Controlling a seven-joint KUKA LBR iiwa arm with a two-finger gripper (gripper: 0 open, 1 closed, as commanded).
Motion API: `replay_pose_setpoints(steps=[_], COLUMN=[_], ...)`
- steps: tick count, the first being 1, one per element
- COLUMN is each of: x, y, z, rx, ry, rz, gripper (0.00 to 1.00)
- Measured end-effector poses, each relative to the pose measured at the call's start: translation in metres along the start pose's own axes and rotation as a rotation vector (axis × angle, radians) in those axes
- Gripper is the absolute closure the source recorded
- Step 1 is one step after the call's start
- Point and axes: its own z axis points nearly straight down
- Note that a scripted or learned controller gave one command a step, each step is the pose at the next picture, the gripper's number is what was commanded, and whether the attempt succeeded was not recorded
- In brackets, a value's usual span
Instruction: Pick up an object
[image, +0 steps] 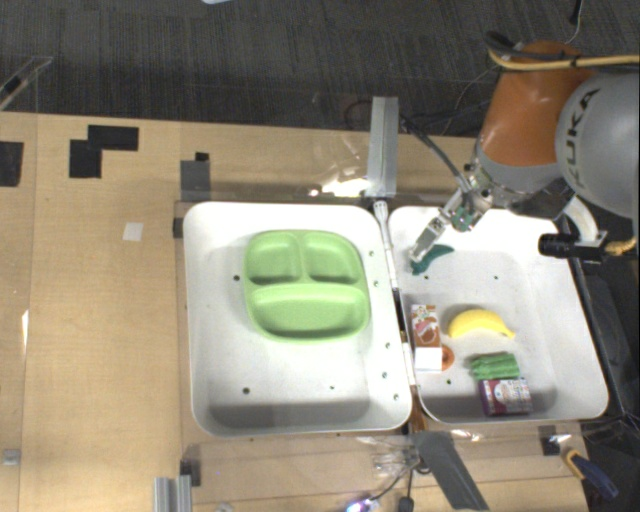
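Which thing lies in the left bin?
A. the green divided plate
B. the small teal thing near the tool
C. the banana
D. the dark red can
A: the green plate lies alone in the left bin, while the banana, the can and the teal thing all lie in the right bin.

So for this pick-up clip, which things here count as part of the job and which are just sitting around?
Part of the job:
gripper
teal object under the gripper
banana
green packet
dark can
red-and-white carton

Just lying about:
green divided plate in the left bin
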Motion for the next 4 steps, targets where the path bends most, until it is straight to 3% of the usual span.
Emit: replay_pose_setpoints(steps=[1, 2, 3, 4], x=[-0.004, -0.044, -0.040, -0.041], y=[0.004, -0.018, -0.011, -0.008], z=[-0.002, 0.027, 0.095, 0.082], rx=[-0.002, -0.001, -0.001, -0.008], ry=[-0.002, -0.002, -0.002, -0.008], rz=[0.129, 0.163, 0.546, 0.539], gripper=[0.00, 0.00, 0.00, 1.00])
